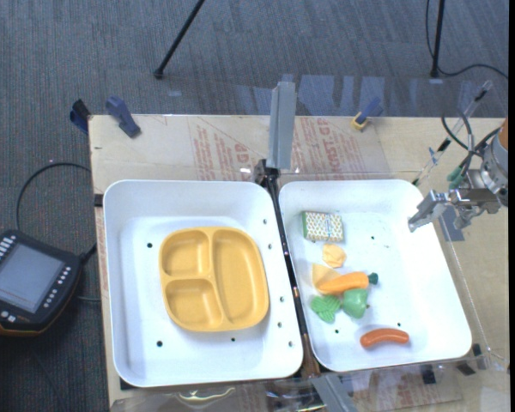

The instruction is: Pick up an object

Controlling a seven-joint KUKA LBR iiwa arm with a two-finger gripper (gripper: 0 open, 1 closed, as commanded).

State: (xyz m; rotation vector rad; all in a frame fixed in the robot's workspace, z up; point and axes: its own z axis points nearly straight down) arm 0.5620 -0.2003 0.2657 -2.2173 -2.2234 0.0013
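Note:
The right bin holds several toy foods: a green patterned packet, a small yellow piece, a yellow wedge, an orange carrot, green leafy pieces and an orange sausage. My gripper hangs over that bin's right edge, up and to the right of the foods and well apart from them. It is open, and nothing sits between its fingers.
The left bin carries a yellow divided plate. A grey upright post stands behind the seam between the bins. Off the bench at the left lies a control pendant. Cables hang near my wrist.

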